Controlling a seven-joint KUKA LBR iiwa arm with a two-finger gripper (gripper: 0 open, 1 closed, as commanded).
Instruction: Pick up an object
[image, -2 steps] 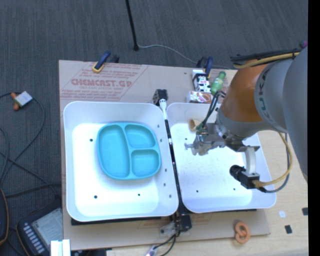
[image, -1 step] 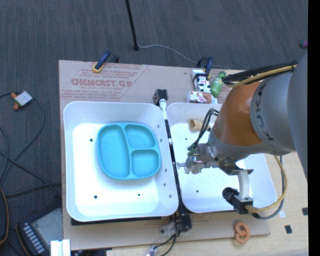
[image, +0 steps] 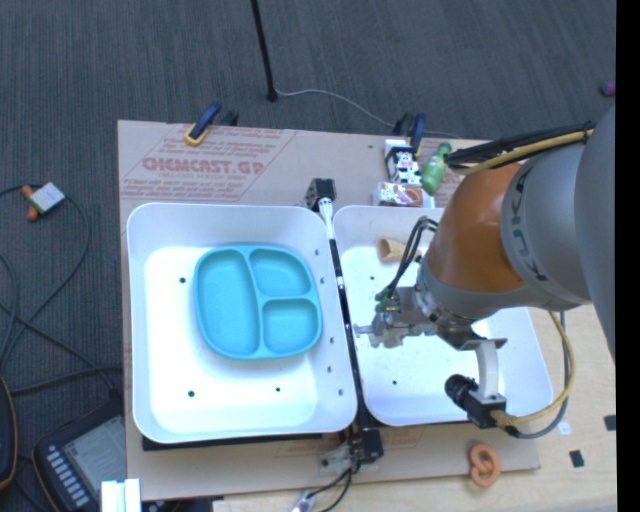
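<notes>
We see the tool low over the right bin; whether it is spread or pressed together we cannot tell. A small tan object lies at its twelve o'clock, apart from it.

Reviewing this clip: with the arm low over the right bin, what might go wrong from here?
1. The arm's bulk covers much of the right bin, so a grasp there may be hard to confirm.
2. The small tan object lies near the bin's far wall, where the hand might struggle to close around it.
3. The hand sits close to the divider between the bins and might bump it.
</notes>
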